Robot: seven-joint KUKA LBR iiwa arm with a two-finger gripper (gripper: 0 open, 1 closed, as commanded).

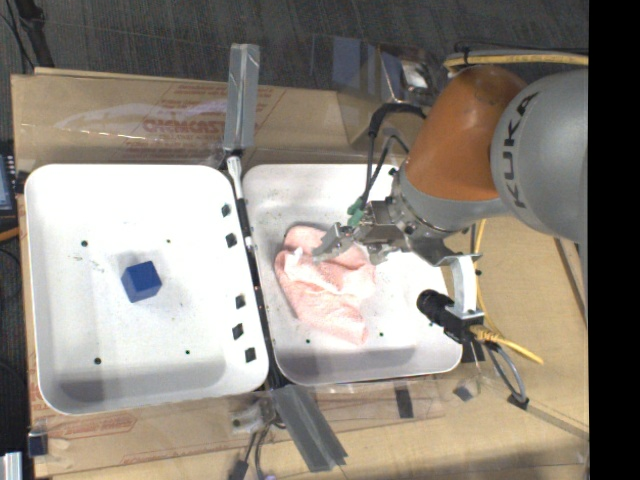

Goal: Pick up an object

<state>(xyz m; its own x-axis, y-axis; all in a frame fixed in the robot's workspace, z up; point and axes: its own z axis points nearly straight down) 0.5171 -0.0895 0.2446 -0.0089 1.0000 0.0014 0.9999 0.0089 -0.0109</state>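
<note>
A crumpled pink cloth [322,286] lies in the right bin [300,363], left of its middle. My gripper [335,245] hangs low over the cloth's upper edge, its metal fingers pointing left and touching or nearly touching the fabric. A blue cube [142,280] sits in the left bin [60,368], left of centre, far from the gripper. The arm's orange band and grey wrist cover the right bin's upper right part.
A ridge with black clips [243,283] divides the two bins. A black fitting with cables [447,313] stands at the right bin's right rim. Cardboard lies under and behind the bins.
</note>
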